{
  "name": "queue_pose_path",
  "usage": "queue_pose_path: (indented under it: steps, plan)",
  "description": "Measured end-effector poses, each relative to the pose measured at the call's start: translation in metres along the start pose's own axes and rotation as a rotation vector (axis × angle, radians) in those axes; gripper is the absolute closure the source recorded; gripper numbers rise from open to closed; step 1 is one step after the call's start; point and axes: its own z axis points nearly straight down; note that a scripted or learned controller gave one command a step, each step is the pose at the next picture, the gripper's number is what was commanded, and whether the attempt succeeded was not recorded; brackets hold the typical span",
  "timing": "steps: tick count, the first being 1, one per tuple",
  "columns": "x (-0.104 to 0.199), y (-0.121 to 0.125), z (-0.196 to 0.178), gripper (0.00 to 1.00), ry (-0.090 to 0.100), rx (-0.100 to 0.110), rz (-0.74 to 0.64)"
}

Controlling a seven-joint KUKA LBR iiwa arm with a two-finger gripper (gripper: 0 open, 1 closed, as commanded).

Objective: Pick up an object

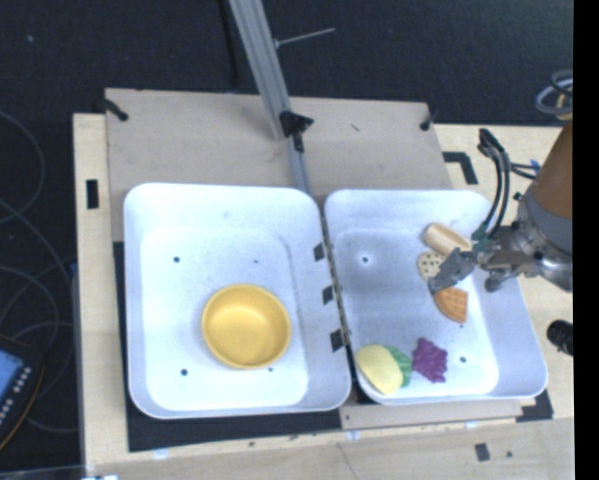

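At far left, a white left bin with only a yellow bowl low in its middle, well apart from any action. Past the divider, the right bin, its things crowded toward the right and lower part: a yellow-green piece against the bottom rim, purple grapes just beside it, a dotted cracker higher up, a tan roll above that, and an orange wedge right of centre. Above the wedge, the gripper, reaching in from the right edge on the grey arm, fingers apparently apart with nothing seen between them. Probably the approach step, with the orange wedge as the likely target, lying just below the left finger and a little toward the frame's bottom, not yet enclosed. To do it well: shift slightly toward the lower edge of the frame so the wedge sits centred in the gap, keep clear of the cracker touching or nearly touching the left finger, descend straight, close only once both sides flank the wedge. Worth minding: a small, sloped shape, likely to slip or squirt out under an off-centre pinch.
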Motion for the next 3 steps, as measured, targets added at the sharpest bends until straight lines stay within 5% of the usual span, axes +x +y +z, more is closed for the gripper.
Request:
queue_pose_path:
  steps: [1, 3]
  plan:
    - [0.0, 0.0, 0.0, 0.0, 0.0, 0.0, 0.002]
    - [-0.013, 0.003, 0.099, 0.0, 0.0, 0.008, 0.003]
